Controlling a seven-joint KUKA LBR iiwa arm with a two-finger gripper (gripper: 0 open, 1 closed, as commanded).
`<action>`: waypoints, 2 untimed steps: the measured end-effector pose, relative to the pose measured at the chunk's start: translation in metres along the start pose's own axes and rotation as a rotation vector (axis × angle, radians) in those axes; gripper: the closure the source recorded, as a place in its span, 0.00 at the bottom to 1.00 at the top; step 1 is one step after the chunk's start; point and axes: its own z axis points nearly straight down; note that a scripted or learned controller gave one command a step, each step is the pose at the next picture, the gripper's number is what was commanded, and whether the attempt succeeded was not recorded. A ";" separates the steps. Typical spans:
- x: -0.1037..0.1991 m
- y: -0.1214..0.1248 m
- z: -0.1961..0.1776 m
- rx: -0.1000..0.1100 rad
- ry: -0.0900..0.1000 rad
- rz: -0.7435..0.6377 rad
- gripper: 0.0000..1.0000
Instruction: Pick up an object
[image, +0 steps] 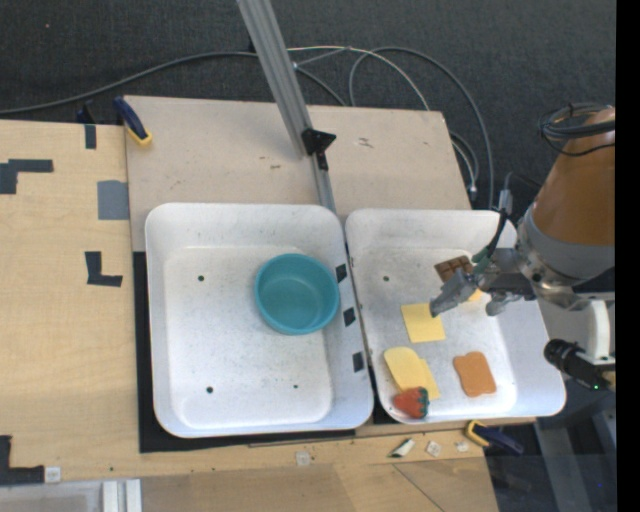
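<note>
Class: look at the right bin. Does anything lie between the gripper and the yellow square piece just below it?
Nothing visible does. The gripper hangs just above the yellow square piece; the brown piece lies behind it, off that path.

Left bin (180, 300) showing white, speckled with fine dark flecks; teal-blue bowl (296, 292) sitting at its 3 o'clock. Right bin (400, 240) showing same flecked white. Small brown block (452, 268) lying at right bin's 12 o'clock. Pale yellow square (423, 323) showing at centre. Yellow piece (410, 368) and red item with green tip (410, 403) showing toward 7 o'clock. Orange piece (474, 374) lying at 5 o'clock. Arm (580, 200) showing orange band above grey. Bench (60, 280) showing light wood grain, grey tape marks.
</note>
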 end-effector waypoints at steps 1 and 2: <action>0.000 0.000 0.000 0.000 0.000 0.000 0.00; 0.003 -0.002 0.064 0.008 0.001 0.001 0.00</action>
